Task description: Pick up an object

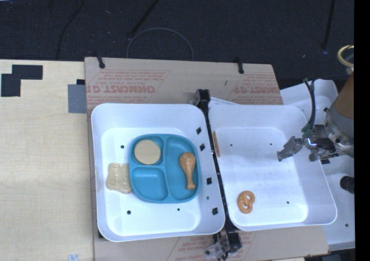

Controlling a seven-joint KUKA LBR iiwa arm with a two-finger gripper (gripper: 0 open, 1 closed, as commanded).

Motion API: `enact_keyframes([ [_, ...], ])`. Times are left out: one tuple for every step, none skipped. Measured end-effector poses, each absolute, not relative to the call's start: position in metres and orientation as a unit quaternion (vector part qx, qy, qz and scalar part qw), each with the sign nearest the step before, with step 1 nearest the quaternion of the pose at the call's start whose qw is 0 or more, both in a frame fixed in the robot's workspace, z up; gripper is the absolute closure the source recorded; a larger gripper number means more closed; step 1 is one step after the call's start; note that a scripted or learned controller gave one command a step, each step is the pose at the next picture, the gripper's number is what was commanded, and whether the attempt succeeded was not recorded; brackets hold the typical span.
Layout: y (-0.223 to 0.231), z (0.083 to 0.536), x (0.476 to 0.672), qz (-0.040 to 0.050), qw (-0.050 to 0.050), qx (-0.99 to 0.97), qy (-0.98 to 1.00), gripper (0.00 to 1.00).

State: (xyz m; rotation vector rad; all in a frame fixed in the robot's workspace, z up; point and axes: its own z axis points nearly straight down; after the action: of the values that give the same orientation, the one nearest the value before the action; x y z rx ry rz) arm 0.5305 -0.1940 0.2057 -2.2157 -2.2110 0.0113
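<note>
A small brown pretzel (246, 202) lies on the floor of the right bin (272, 222), near its front left. My gripper (300, 149) hovers over the right side of that bin, well to the right of and behind the pretzel, with nothing seen in it. In the left bin (110, 121) a blue divided tray (151, 187) holds a round tan biscuit (147, 151) and a toy drumstick (188, 168). A pale slice of toast (118, 177) lies against the tray's left edge.
A black divider (210, 161) runs between the two bins. Cardboard (173, 83) lies under them, with a wooden bench top (40, 155) to the left. The arm and its cables (341, 121) stand over the right bin's right rim.
</note>
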Motion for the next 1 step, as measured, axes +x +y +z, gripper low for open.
enact_keyframes([
  [-0.1942, 0.2116, 0.5333, 0.0004, 0.000, -0.707, -0.707, 0.00],
])
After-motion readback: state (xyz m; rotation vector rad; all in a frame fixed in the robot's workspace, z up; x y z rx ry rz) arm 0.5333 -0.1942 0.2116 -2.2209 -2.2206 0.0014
